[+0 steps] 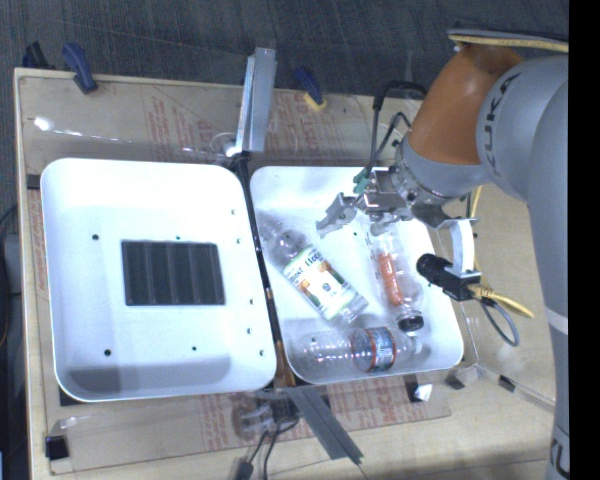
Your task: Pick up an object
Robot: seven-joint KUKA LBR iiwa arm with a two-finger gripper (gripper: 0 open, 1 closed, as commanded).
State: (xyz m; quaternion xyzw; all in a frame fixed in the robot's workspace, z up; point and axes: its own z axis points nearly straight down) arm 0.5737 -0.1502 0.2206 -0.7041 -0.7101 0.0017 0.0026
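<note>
The right bin holds three plastic bottles. A clear bottle with a white and orange label lies slantwise in the middle. To its right lies a slim bottle with orange contents and a dark cap. A clear bottle with a dark label lies along the front wall. My gripper hovers over the far part of this bin, above and behind the bottles. It is open, with nothing between its fingers.
The left bin carries a black ribbed rectangle at its middle. A metal divider post stands behind the seam between the bins. Blue clamps hold the bench's far edge. Cables trail at the right bin's right side.
</note>
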